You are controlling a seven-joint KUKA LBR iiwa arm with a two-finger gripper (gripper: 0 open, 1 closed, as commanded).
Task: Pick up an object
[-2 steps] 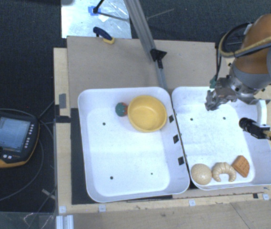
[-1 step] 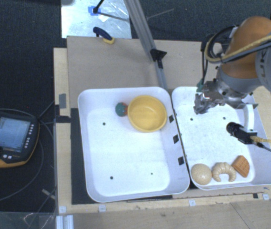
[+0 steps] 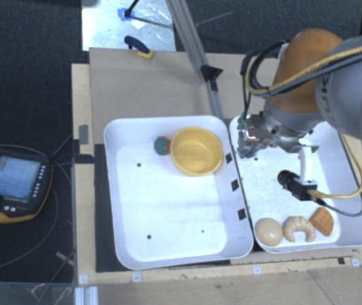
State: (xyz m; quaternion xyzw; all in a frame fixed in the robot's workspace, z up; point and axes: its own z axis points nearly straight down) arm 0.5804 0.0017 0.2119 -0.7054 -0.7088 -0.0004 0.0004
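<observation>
Over the right bin, near its top left corner: the gripper (image 3: 249, 142) is seen, hanging low above the white floor.
Gripper fingers: it cannot be told if they are apart or together, as they are too small and dark to make out.
Held thing: nothing is seen between the fingers.
Arm: a grey arm (image 3: 352, 88) with an orange band (image 3: 308, 62) is seen reaching in from the right, with yellow and black cables looped around it.
Right bin (image 3: 349, 170): three food toys are lined up along its bottom edge, well apart from the gripper.
Round bun (image 3: 269, 231): it is placed at the left end of the row, pale and egg-shaped.
Croissant (image 3: 299, 227): it is set in the middle, just beside the bun.
Orange cracker (image 3: 322, 220): it is set at the right end, just beside the croissant.
Left bin (image 3: 168, 234): a yellow bowl (image 3: 196, 150) is seen upright near its top edge.
Green ball (image 3: 161, 145): it is placed just to the left of the bowl, touching or almost touching it.
Bench (image 3: 149, 84): both bins are placed side by side on the brown board.
Floor at the left: a control pad (image 3: 12, 183) with a lit screen is laid on the dark carpet.
</observation>
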